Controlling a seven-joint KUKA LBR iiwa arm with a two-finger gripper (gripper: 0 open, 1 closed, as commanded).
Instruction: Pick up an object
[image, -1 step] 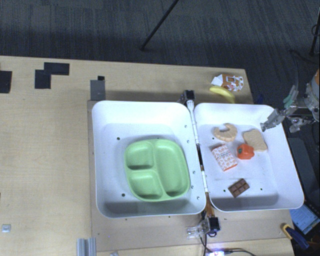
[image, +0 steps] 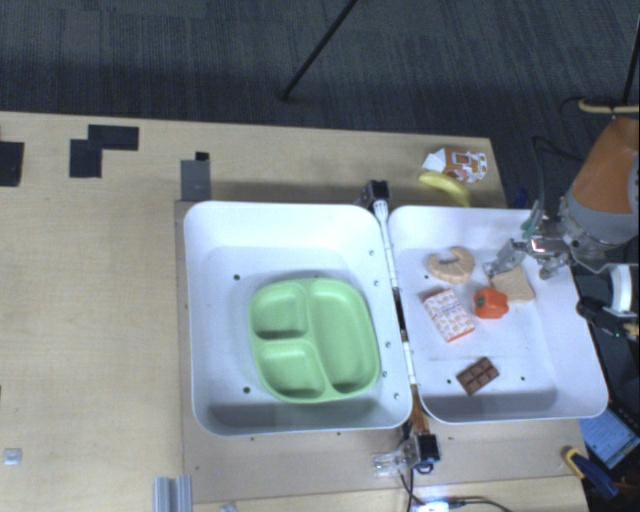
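Technician: Where is the arm working at this moment?

Engineer: The gripper (image: 518, 252) is hovering low over the upper right part of the right bin (image: 570, 385), just beside the tan bread slice (image: 514, 287) and above the orange-red tomato piece (image: 490, 303). Whether it is released, clenched or grasping anything cannot be told from this slant.

Technician: Which objects are lying within reach?

Engineer: The right bin is bearing a bagel (image: 451, 265), a patterned carton (image: 449, 313) and a chocolate bar (image: 477, 375), all set apart from one another. The left bin (image: 215, 300) is holding a green divided tray (image: 314, 337).

Technician: How is the step best performed?

Engineer: Judging by position, the bread slice is the likely target. It is lying flat and touching the tomato piece, so the tool should be descending vertically, centred on the slice's free upper edge, away from that contact. A flat item risks slipping out of a shallow grasp; full descent to the bin floor before closing is advisable, followed by a slow, straight lift.
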